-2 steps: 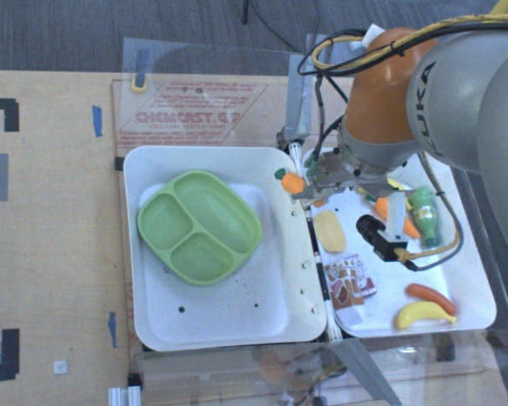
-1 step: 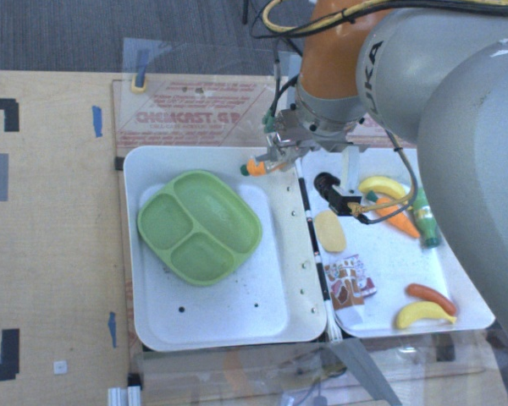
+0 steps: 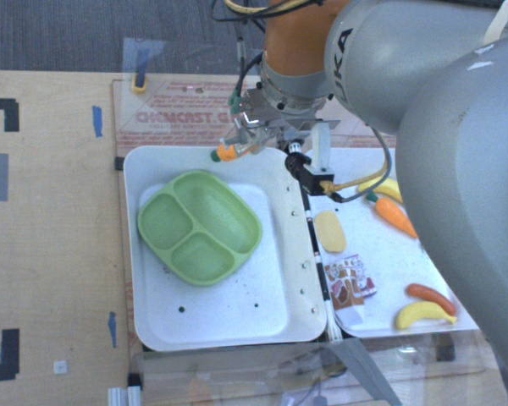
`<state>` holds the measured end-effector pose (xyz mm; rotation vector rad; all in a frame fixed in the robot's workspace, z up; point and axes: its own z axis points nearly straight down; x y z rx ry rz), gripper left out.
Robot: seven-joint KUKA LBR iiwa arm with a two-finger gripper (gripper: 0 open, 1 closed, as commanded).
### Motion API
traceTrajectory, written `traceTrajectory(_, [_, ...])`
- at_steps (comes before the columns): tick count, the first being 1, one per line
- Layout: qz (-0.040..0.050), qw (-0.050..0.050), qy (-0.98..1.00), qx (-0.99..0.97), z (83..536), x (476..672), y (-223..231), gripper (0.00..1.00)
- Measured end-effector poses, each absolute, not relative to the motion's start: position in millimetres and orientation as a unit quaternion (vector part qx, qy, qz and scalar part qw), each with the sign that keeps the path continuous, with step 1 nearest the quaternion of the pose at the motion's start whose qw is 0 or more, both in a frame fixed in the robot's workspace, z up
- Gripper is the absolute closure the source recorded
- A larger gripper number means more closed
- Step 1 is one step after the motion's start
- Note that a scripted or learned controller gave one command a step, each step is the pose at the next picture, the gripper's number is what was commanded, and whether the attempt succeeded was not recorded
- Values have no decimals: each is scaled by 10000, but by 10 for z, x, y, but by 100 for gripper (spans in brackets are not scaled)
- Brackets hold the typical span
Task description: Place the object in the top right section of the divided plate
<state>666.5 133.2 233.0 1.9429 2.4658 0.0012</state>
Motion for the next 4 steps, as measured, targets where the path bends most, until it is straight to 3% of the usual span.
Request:
traceTrajectory(1, [16,22,8188,5741,2432,6666,1910,100])
traceTrajectory(2, [-4,-3,8178,5755,2386,6155,2133,100])
traceTrajectory(3, [-5,-8,8564,5163,2174,5589,1861,100])
traceTrajectory(4, [-2,-4,8560,5170,2176,5593,1851,0])
